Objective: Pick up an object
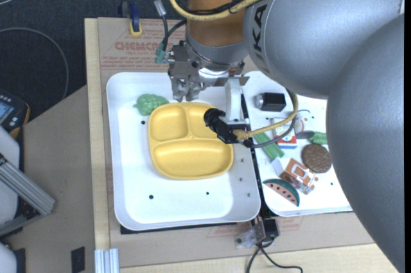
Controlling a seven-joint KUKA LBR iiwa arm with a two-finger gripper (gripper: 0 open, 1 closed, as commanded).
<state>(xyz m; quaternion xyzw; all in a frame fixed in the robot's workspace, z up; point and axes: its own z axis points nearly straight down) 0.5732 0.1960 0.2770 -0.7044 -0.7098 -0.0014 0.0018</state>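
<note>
Fingers [183, 93] low over yellow tray [189, 140]

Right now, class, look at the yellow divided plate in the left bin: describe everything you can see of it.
The yellow divided plate looks like smooth moulded plastic with rounded corners. Raised ridges split it into one large compartment nearer the camera and two smaller ones behind. It lies flat, right side up, on the floor of the left bin, towards the far right part. A green leafy piece sits at its far left corner. The gripper hangs over its far edge.
</note>
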